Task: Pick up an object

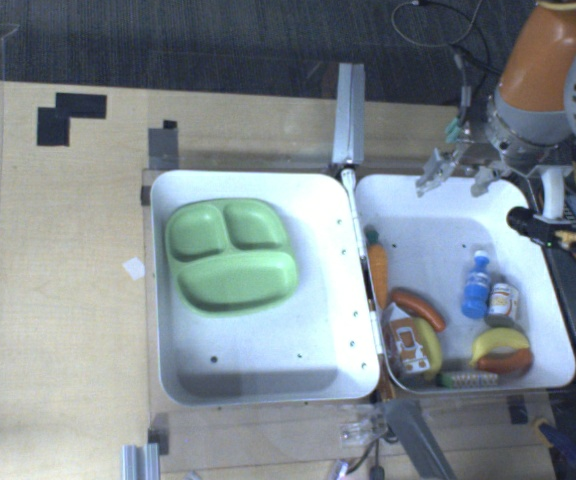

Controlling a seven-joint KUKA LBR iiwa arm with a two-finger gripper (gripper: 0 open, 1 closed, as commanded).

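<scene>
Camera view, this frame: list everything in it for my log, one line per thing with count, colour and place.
Bins: 2, white, side by side on the bench, left bin, right bin.
Divided plate: 1, green, three sections, in the left bin.
Carrot: 1, orange, along the right bin's left wall.
Hot dog: 1, red-brown, right bin, near side.
Bottle: 1, blue, right bin.
Small jar: 1, pale, beside the bottle.
Banana: 1, yellow, right bin's near right corner.
Arm: 1, grey and orange, at the right.
Gripper: 1, metal, above the right bin's far edge, holding nothing.
</scene>
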